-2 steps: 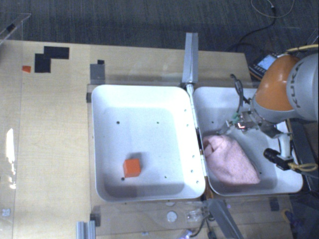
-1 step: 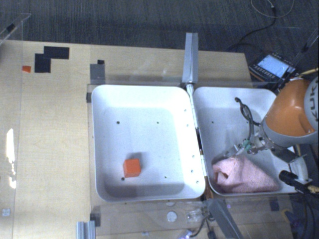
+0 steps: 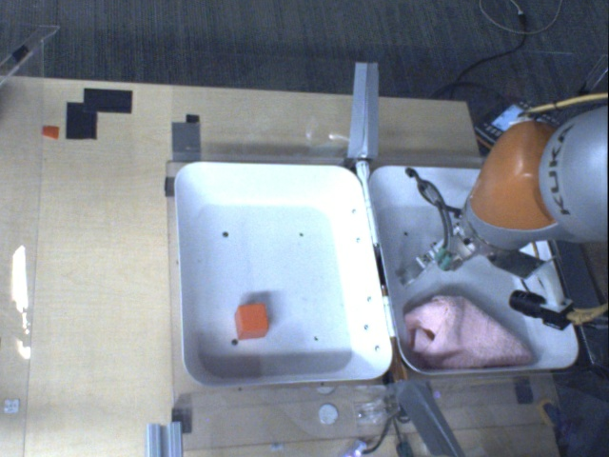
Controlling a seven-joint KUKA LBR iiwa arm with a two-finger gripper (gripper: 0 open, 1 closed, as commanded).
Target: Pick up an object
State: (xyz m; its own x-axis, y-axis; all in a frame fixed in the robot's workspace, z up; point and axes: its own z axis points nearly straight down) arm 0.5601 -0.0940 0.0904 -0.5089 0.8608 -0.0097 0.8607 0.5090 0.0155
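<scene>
The grey KUKA arm with the orange band (image 3: pixel 519 184) reached in from the right over the right shallow white plastic bin (image 3: pixel 400 198). Its two-finger gripper (image 3: pixel 440 255) hung low in that bin, just above and left of the crumpled pink cloth (image 3: pixel 461 333), which lay in the near part of the bin against its front wall. Gripper state couldn't be told from this angle; nothing was visibly held. Other candidate: a small orange cube (image 3: pixel 252 321) sat in the left shallow white plastic bin (image 3: pixel 190 255), toward its near left part, well apart from the arm.

Judgement: the step was the approach, and the cloth was the nearer target. To do it well, the tool should centre over the cloth's highest fold, come down straight and pinch a ridge of fabric, not skim the flat edge; soft cloth slips and a shallow bite would fail. It should stay off the bin wall and the metal divider (image 3: pixel 364 122) between bins.

Bins sat on a pale wooden bench (image 3: pixel 95 255) with black patches (image 3: pixel 95 110) at its far left. Beyond was dark grey carpet (image 3: pixel 238 17) with a thin looped cable (image 3: pixel 519 8).
</scene>
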